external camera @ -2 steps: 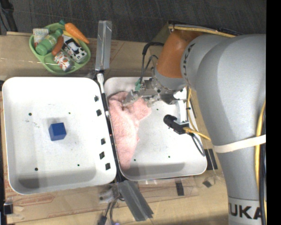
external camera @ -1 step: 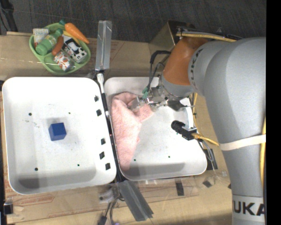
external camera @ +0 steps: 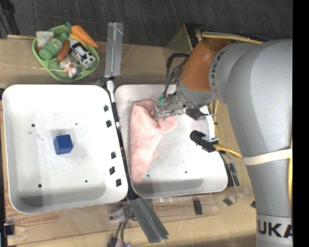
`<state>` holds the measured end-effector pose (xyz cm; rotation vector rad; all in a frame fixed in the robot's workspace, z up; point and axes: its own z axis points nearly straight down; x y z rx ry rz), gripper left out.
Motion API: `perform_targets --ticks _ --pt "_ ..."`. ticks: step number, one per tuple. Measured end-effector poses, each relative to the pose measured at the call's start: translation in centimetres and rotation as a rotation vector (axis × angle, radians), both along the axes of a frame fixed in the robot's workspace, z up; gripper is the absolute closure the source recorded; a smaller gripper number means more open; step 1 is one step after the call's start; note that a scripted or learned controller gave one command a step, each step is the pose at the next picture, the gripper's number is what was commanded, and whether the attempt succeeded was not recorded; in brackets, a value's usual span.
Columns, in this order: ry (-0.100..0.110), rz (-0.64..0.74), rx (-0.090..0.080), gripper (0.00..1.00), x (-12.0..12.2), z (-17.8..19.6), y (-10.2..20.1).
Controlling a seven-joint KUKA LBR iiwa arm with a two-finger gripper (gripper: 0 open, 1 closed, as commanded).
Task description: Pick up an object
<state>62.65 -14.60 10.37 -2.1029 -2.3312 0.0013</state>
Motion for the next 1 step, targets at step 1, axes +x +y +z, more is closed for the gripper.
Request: perform_targets --ticks 1 --pt "0.000 0.000 -0.001 0.00 0.00 0.01 -0.02"
